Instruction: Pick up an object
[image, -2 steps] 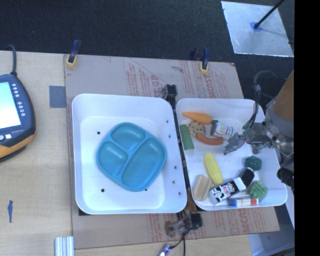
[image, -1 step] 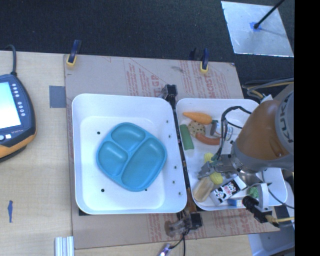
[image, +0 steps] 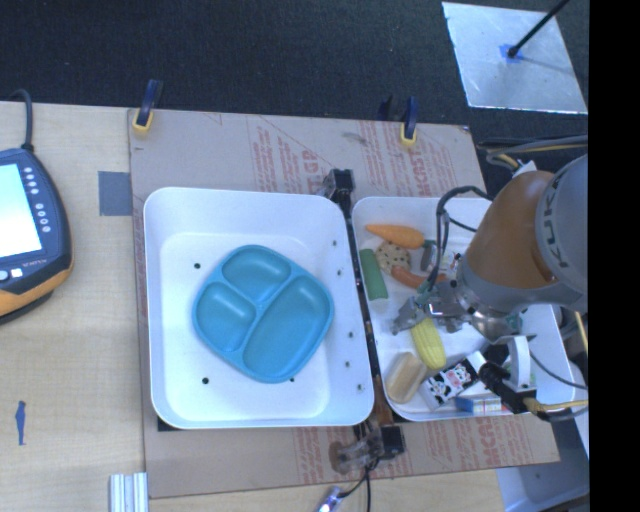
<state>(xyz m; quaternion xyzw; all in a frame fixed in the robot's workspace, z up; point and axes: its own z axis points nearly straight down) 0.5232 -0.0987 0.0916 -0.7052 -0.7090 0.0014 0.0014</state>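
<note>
The corn cob (image: 429, 343), a short yellow piece, lies in the right bin (image: 372, 215) toward its near half, and it looks the likeliest target. The gripper (image: 425, 308) sits just above and beside its far end. The cob's long axis runs roughly far-to-near, tilted slightly left at the far end, so it extends away from the gripper toward the near rim. Whether the gripper is released or clenched cannot be told, and nothing is visibly grasped.

Left of the cob's near end rests a tan bread roll (image: 405, 376). To its right lies a black-and-white toy (image: 452, 381), partly under the arm's (image: 520, 245) hardware. Farther back in the same bin sit a carrot (image: 396, 236) and a green cucumber (image: 373, 274) along the left wall. A small orange-red piece between them and the wrist is too cramped to identify.

The arm's bulk covers the right half of this bin, so anything there is concealed. The left bin (image: 160, 300) holds a blue divided plate (image: 263, 312), well apart from the gripper.
</note>
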